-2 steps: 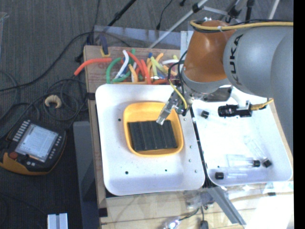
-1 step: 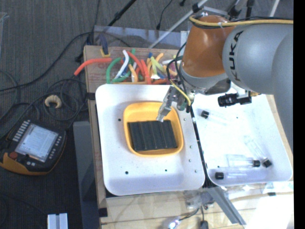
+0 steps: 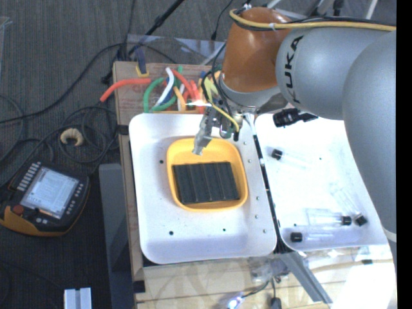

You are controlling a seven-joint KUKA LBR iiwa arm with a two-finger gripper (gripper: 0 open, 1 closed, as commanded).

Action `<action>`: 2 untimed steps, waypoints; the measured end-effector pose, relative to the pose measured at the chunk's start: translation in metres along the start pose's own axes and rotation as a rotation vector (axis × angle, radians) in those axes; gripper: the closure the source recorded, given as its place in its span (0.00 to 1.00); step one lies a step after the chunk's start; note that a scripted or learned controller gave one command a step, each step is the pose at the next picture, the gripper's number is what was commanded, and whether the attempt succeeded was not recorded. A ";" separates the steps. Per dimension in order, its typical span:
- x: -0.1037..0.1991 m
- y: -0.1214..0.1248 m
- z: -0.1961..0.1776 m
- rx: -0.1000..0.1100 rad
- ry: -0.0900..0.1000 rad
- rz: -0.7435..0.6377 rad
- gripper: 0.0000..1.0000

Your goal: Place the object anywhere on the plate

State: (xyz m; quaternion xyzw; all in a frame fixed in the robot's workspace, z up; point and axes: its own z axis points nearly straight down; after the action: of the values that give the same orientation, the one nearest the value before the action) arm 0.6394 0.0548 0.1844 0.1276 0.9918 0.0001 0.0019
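Observation:
A yellow plate (image 3: 177,156) lies in the middle of the left white bin (image 3: 149,219). A dark ribbed rectangular object (image 3: 206,183) rests flat on the plate and covers most of its middle. My gripper (image 3: 203,138) hangs over the plate's far rim, just beyond the dark object's far left corner, with nothing visibly held. The grey arm with its orange band (image 3: 254,50) reaches in from the upper right and hides the bins' far edge.
The right bin (image 3: 322,172) holds several clear syringe-like pieces with black caps (image 3: 275,154), (image 3: 351,221). Coloured cables (image 3: 164,89) lie behind the left bin. A teach pendant (image 3: 45,195) sits on the floor at left.

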 end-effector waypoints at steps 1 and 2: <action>-0.017 -0.065 -0.120 0.001 -0.002 -0.129 1.00; 0.018 -0.035 0.000 0.000 0.001 -0.197 1.00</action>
State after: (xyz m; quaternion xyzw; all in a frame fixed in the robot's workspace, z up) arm 0.6126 0.0254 0.1842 0.0294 0.9996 0.0001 0.0012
